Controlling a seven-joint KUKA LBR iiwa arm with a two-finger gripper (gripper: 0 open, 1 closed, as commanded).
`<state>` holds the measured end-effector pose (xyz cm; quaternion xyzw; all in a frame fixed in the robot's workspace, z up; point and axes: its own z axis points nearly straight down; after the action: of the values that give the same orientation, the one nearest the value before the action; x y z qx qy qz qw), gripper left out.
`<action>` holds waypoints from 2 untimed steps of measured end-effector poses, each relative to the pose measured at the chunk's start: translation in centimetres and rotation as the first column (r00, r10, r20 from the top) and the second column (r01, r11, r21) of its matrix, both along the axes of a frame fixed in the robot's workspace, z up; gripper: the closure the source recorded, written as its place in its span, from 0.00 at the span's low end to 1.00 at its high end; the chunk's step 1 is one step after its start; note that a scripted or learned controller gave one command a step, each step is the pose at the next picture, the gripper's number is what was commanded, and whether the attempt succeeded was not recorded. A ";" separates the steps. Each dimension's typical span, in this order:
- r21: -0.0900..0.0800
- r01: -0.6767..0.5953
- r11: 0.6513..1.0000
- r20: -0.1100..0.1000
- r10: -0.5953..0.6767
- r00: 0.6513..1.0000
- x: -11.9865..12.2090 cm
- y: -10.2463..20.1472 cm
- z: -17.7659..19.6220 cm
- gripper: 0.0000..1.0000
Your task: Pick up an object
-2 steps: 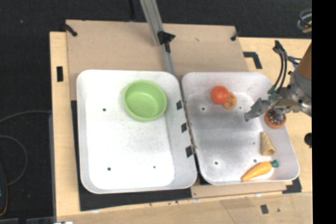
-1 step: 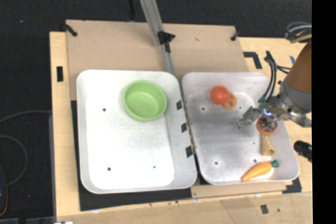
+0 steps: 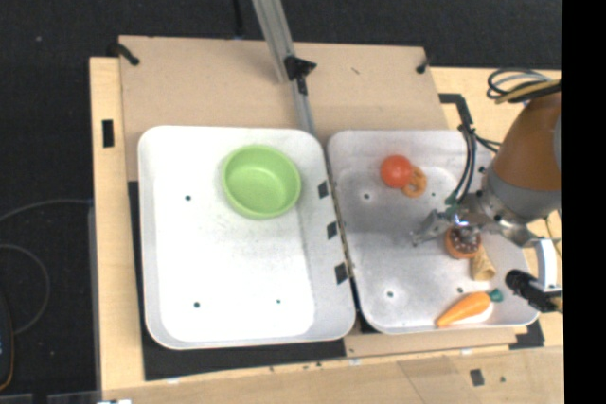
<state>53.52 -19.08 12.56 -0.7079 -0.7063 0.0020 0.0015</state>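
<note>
While the end effector [image 3: 453, 227] hangs low in the right bin [image 3: 379, 194], I can't tell how its grip stands. Right beside it lies a small brown round piece [image 3: 461, 246], likely light, hard and prone to roll; pinch across its middle. Smooth white floor, near the wall; toy carrot [image 3: 464, 307] and red ball [image 3: 397, 170] sit apart.

Arm [image 3: 532, 161]: cut off at the right edge, wrist and orange band alone in view. Gripper [image 3: 453, 227]: fingers too small and cluttered to read; small brown object [image 3: 461, 246] beneath it partly hidden, identity unclear. Metal pole [image 3: 266, 9]: cut off at the top edge.
</note>
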 end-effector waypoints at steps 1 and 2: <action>-0.001 0.005 1.000 0.010 -0.005 1.000 0.2 -0.1 1.5 1.00; -0.002 -0.006 1.000 0.013 0.006 1.000 0.8 0.5 7.5 1.00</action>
<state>54.31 -18.56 20.10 -0.7056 -0.7085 -0.0020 -0.0038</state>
